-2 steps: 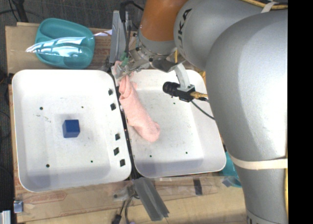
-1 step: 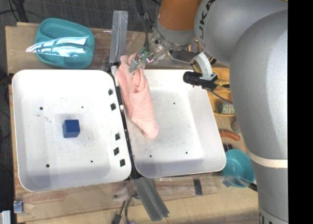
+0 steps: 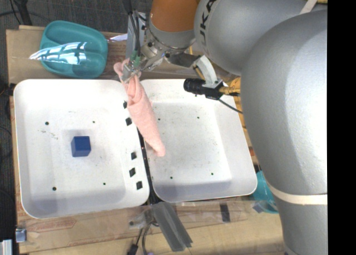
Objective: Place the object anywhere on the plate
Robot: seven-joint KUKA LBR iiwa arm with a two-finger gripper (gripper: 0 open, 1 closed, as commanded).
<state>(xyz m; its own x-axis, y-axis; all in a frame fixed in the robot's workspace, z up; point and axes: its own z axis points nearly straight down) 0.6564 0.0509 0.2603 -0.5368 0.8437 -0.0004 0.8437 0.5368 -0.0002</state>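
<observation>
Looming grey arm point(image 3: 267, 81) is dangling a pink cloth point(image 3: 143, 116) from jaws clamped on its top end. Cloth's long axis is hanging down along the bins' seam, the teal plate point(image 3: 73, 48) lying well off to the cloth's upper left.

The grey arm point(image 3: 233, 20) bears partial lettering "KA".
</observation>
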